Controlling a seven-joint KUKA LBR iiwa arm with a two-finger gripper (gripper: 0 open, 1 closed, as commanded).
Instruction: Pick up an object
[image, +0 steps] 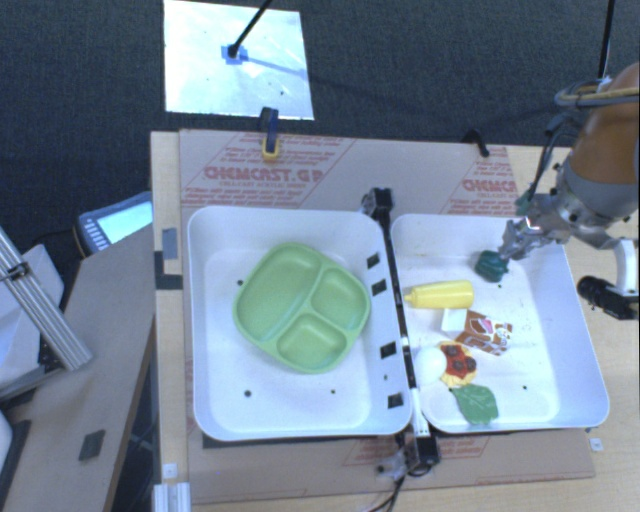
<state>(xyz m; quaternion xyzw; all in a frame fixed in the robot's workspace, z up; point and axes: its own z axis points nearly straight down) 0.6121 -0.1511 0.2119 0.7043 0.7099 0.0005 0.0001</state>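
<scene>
My gripper hangs over the far part of the right bin, reaching in from the right. A small dark teal object sits right at its tip, on the lower left side, and whether the two touch is unclear. Nearer the divider lies a yellow bottle on its side. In front of it are a brown and white packet, a red and yellow pizza slice, a white egg shape and a green leaf.
The left bin bears a light green divided plate. A black divider rail runs between the bins. A yellow clamp stands on the board behind them.
</scene>
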